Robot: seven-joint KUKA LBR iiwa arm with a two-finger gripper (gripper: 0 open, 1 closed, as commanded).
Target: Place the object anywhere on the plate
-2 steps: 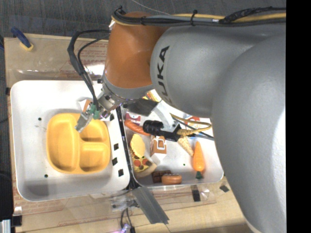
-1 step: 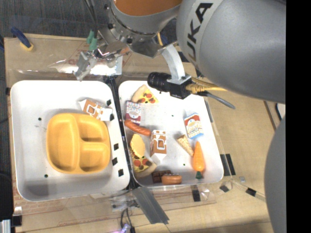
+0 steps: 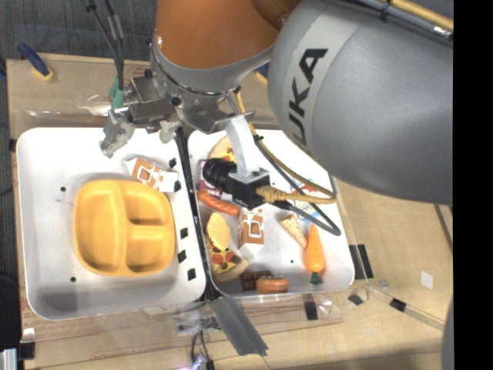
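Two bins, and we log the task's thing first: which object is meant we cannot say, since nothing shows between the gripper's fingers. The candidates all lie in the right bin (image 3: 343, 245): a carrot (image 3: 314, 250) with its long axis roughly up-down in view, a hot dog (image 3: 219, 203) lying slantwise near the divider, a pizza slice (image 3: 226, 261), a chocolate-coloured piece beside a bun-like piece (image 3: 271, 285) at the near wall, and a white-orange card (image 3: 252, 227). The yellow compartment plate (image 3: 123, 225) sits in the left bin (image 3: 38, 206), well apart from that food, with a second card (image 3: 150, 177) just beyond its far rim. We place the gripper (image 3: 115, 139) over the far left corner of the left bin, beyond the plate and left of the divider; whether its fingers stand apart or together we cannot tell at this resolution. We judge the deciding relation thus: the plate lies toward the camera from the gripper, the toys to its right across the divider, so a pick must come first.
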